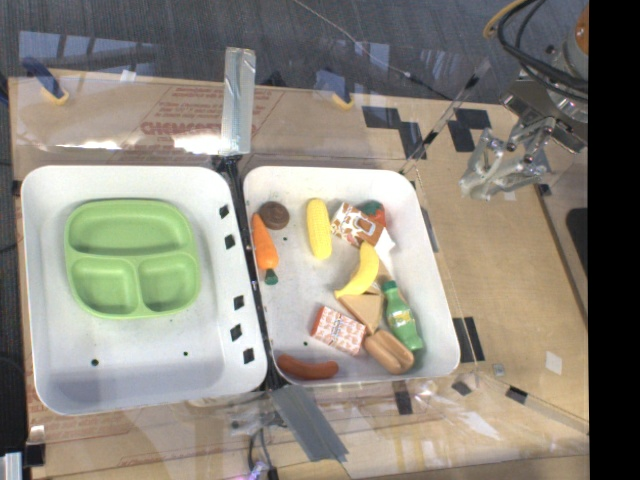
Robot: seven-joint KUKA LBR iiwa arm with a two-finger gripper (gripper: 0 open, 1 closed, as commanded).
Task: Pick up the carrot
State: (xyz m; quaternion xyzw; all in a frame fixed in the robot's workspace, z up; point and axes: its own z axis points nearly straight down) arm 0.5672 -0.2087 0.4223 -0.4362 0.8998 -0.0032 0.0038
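The carrot (265, 248) is orange with a small green tip and lies lengthwise along the left wall of the right bin (432, 258). My gripper (493, 176) hangs at the upper right, outside the right bin and well away from the carrot, over the bench. Its fingers (478, 180) look spread with nothing between them.
The right bin also holds a brown cookie (273, 214), corn (318, 228), a banana (361, 273), a green bottle (400, 318), a hot dog (388, 351), a sausage (307, 368) and small cartons (339, 330). A green divided plate (131, 258) sits in the left bin (45, 358).
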